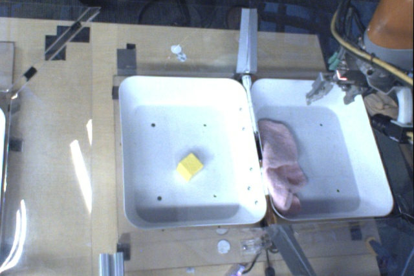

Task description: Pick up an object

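Pink cloth [282,165] lies against the right bin's [362,203] left wall; yellow block [190,167] sits mid left bin [139,203]. Gripper [331,86] hovers at the far rim, jaws open, empty. Risk: descending here strikes the rim.

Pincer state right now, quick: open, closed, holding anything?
Pincer: open, nothing between its fingers; it hangs over the far edge of the right bin, apart from the pink cloth.
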